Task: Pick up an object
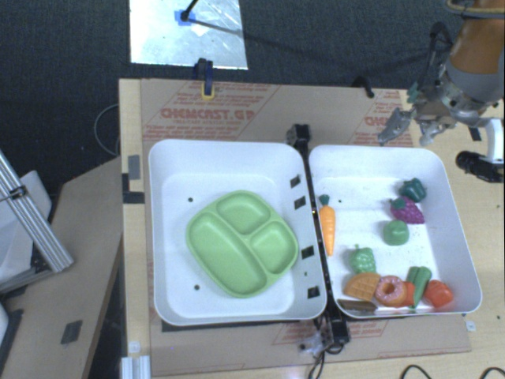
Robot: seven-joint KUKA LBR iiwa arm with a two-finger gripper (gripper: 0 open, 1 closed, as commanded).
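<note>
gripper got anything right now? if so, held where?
Nothing held. The gripper is above the far rim of the right bin, fingers spread with only air between them. The toy food, such as the carrot, lies in the bin.

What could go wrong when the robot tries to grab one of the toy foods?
The hand hangs over the far rim of the right bin, so it might bump that rim coming down. The donut, orange wedge and tomato crowd the near wall, so it may nudge neighbours or grab two at once. The carrot lies close to the divider, leaving little room for a finger.
</note>
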